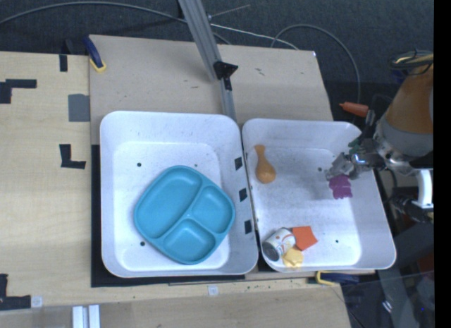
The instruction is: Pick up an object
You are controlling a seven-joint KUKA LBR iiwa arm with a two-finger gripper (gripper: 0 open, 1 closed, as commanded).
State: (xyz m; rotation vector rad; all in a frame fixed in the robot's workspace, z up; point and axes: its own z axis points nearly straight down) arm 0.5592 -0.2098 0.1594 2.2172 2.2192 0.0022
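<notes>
The hand (343,164) hangs low at the right bin's (366,249) far side, seemingly lined up for a grasp; a purple toy (341,187) lies just beneath; its grip I cannot tell.

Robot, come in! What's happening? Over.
Gripper low in right bin, just above purple toy. Nothing visibly held. Orange block and wooden peg stand apart.
</notes>
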